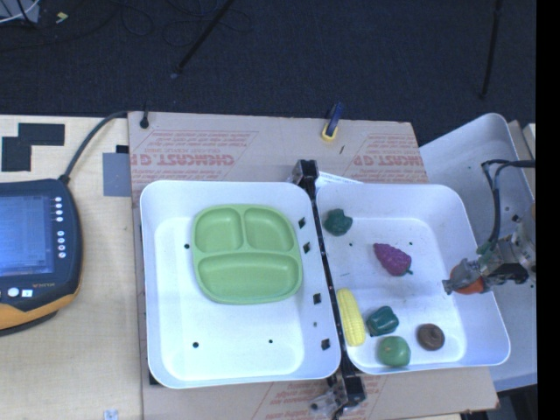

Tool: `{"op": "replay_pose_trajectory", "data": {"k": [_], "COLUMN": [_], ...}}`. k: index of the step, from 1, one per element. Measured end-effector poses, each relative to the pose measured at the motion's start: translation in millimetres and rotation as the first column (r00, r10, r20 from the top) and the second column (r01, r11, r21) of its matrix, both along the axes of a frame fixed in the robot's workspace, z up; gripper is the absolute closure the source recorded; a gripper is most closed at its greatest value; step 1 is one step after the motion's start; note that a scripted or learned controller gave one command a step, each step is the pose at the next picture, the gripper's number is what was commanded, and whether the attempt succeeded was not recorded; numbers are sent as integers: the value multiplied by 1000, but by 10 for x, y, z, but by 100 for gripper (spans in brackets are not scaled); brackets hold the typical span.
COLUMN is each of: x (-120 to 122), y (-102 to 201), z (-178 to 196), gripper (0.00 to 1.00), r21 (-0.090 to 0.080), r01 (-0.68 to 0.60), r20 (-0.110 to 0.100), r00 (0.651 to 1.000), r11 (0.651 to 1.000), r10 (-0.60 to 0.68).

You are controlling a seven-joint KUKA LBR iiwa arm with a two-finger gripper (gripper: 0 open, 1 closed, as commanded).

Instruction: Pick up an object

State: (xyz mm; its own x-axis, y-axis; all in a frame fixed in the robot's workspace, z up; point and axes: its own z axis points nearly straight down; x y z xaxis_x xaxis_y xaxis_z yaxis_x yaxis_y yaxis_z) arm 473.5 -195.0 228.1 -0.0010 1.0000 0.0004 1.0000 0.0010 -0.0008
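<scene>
My tool (462,283) sits at the right rim of the right bin (455,201), low over the wall; from this angle I cannot tell how it is set, and nothing shows in its grasp.

Right bin contents:
- dark green toy pepper (338,223), near the upper left corner
- purple toy grape bunch (393,258), mid-bin, nearest my tool
- yellow toy corn cob (352,316), lying along the left wall
- second dark green piece (381,321), just beside the corn
- light green toy apple (395,351), at the front wall
- brown ring-shaped toy (430,336), right of the apple

Left bin (175,339): a green divided plate (247,254). A teach pendant (35,256) lies on the surface at far left.
</scene>
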Motion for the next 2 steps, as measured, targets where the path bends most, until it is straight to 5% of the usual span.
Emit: {"op": "replay_pose_trajectory", "data": {"k": [2], "x": [594], "y": [897], "z": [-13], "gripper": [100], "r21": [2], "r01": [-3], "r20": [-2], "r00": [1000], "r11": [1000], "r10": [3]}}
